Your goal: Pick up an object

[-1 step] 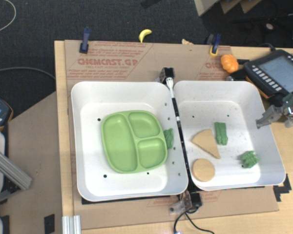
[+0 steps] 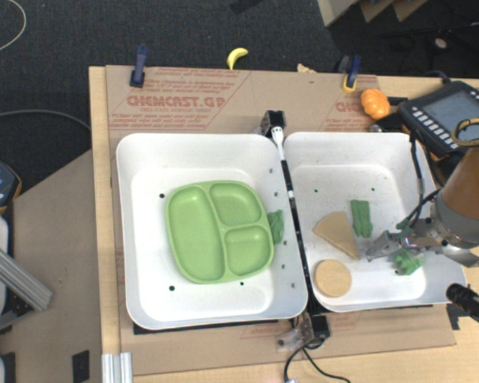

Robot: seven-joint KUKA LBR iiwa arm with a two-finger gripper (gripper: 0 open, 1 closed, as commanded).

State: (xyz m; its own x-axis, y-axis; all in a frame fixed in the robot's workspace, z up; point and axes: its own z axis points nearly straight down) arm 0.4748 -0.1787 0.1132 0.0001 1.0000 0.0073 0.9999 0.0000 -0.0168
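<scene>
Currently, nearest the camera: tan disc (image 2: 333, 278) lies flat in the front part of the right bin (image 2: 343, 140), close to the wall it shares with the left bin (image 2: 144, 214). Arm (image 2: 467, 202) comes in over the right bin's right side. Claw (image 2: 393, 250) is low over the bin floor, right of centre. Can't tell how far open it is, or whether it has hold of anything.

Small green piece (image 2: 409, 265) sits right at the claw, on its near side. It may be touching; the view doesn't settle it. That's the closest pick candidate.

Next back: tan wedge (image 2: 335, 231) is flat, just behind the disc, with its tip toward the claw. Green strip (image 2: 360, 218) is against the wedge's right edge, lengthwise front to back.

Left bin: green divided plate (image 2: 215, 231) is roughly central, three compartments, nothing in them. Green scrap (image 2: 275, 226) is wedged between the plate's right edge and the bin wall.

Farther back, the bench (image 2: 184, 102) is topped with printed cardboard. Blue clamp (image 2: 138, 66) is at its far-left edge, a second clamp (image 2: 352, 72) at far right. Orange object (image 2: 374, 103) sits on the cardboard behind the right bin. Control pendant (image 2: 443, 116) is just right of it. Yellow curved object (image 2: 237, 56) lies on the dark floor past the bench edge.
</scene>
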